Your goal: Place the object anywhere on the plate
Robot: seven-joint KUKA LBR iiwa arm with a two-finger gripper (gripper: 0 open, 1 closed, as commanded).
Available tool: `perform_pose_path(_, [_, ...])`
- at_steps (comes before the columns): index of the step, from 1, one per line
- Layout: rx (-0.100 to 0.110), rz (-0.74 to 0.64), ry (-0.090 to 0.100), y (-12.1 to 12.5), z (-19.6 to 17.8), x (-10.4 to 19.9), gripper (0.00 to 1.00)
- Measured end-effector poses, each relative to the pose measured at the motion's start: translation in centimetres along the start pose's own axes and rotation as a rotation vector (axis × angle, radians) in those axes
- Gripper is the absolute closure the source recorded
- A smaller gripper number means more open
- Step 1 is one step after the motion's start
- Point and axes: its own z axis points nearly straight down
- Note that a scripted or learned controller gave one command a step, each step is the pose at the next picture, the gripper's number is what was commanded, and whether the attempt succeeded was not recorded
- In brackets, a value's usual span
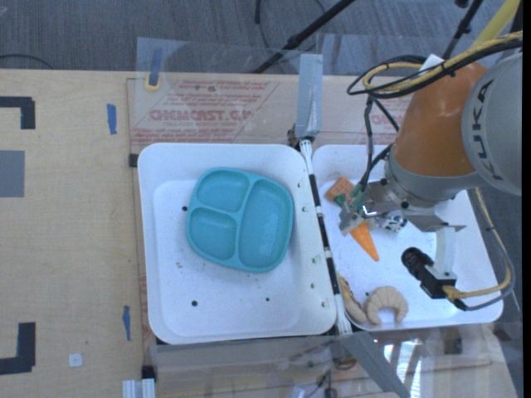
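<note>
End effector [362,211] grip state unclear, over carrot [364,240], long axis diagonal, tip pointing lower right

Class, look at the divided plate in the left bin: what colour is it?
The plate is light blue, turquoise, plain with no pattern, seen from above in the camera view.

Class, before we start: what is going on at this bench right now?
A robot arm reaches into the right bin, its gripper low over a toy carrot. A croissant lies nearer the front. The blue divided plate sits in the left bin with nothing on it yet.
</note>
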Motion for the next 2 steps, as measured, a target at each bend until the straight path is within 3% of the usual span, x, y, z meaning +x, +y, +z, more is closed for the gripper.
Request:
perform_pose_path(1, [-0.001, -0.094, -0.001, 5.12, 3.15, 6.61, 1.0])
perform_pose_path(2, [-0.001, -0.094, -0.001, 5.13, 3.13, 6.65, 0.0])
